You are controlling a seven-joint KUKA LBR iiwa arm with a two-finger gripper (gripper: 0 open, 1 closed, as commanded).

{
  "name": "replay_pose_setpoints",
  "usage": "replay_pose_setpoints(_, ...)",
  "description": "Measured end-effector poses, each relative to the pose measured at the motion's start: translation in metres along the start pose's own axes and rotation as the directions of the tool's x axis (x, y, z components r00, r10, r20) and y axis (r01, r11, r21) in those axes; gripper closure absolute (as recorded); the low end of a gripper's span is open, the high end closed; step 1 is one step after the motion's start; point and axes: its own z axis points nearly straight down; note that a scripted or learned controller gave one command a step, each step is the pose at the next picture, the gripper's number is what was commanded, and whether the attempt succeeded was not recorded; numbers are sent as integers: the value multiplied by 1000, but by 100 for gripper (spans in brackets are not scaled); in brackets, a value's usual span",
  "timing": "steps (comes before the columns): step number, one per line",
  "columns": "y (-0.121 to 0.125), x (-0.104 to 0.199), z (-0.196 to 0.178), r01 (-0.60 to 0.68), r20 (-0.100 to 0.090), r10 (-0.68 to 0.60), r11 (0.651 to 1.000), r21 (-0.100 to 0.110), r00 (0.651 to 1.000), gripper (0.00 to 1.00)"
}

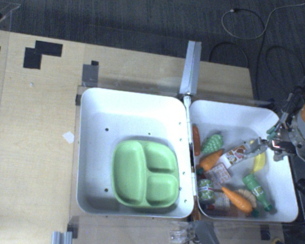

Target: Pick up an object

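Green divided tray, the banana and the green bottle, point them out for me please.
Green divided tray point(146, 173): camera view, on its central ridge.
Banana point(259, 163): camera view, on its middle.
Green bottle point(256, 190): camera view, on its body.

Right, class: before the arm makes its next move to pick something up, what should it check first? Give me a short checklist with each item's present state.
1. Objects available in the right-hand white bin: ok, a cluttered pile lies there.
2. Pincer positioned over that bin: ok, it sits at the bin's right side near the small yellow banana-shaped toy.
3. Pincer already carrying something: cannot tell, its tips blur into the clutter.
4. A well-separated target: not ok, the orange plastic carrot and green plastic bottle lie touching their neighbours.
5. Green divided plastic tray out of the way: ok, it lies in the left-hand white bin.
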Motion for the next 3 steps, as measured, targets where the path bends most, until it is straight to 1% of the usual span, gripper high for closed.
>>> replay_pose_setpoints(1,-14,3,118,9,5,-9,1000,-20,1000,0)
replay_pose_setpoints(2,-11,5,106,12,3,-12,1000,-23,1000,100)
replay_pose_setpoints(3,6,100,-3,90,0,-90,996,-4,996,100)
